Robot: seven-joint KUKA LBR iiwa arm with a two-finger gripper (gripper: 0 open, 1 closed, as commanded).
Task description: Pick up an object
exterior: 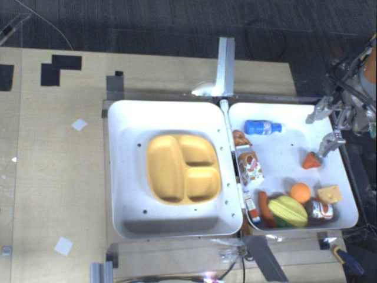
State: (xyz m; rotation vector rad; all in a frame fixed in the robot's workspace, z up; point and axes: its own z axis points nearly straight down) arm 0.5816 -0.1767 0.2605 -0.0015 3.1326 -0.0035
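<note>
White right bin (294,152), bare middle floor, spread gripper (327,130) by its right rim above the strawberry (311,161).

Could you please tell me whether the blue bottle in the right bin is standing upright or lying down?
Lying down: the bottle rests lengthwise on the bin floor.

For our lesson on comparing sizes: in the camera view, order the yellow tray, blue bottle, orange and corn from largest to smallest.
1. Yellow tray
2. Corn
3. Blue bottle, close to the corn
4. Orange
</note>
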